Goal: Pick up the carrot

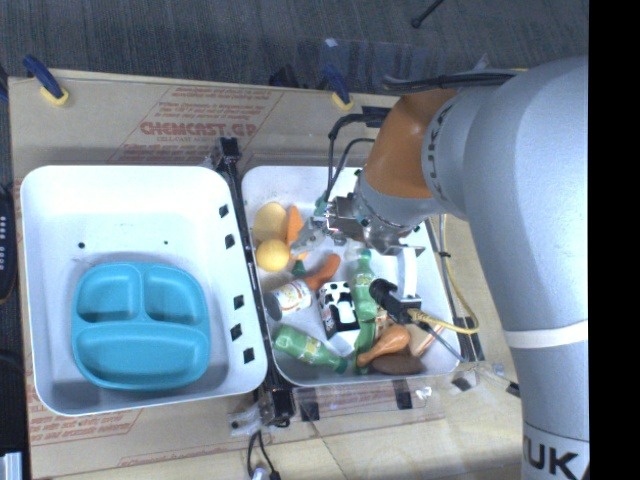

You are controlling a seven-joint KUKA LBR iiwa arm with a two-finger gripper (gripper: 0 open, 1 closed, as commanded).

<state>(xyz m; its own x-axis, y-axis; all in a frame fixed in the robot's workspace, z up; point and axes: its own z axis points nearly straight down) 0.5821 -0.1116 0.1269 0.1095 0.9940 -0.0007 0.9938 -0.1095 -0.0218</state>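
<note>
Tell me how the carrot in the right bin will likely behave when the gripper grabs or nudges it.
The carrot looks like a smooth, tapered plastic toy, so it is probably stiff and light, and may slip out of a pinch toward its thin end. Its round body could roll when nudged, though the can and the lemon crowded beside it would likely stop it soon.

Blue divided plate [142, 328] in left bin [40, 268], green bottle [305, 347], yellow lemon [272, 256]
</note>
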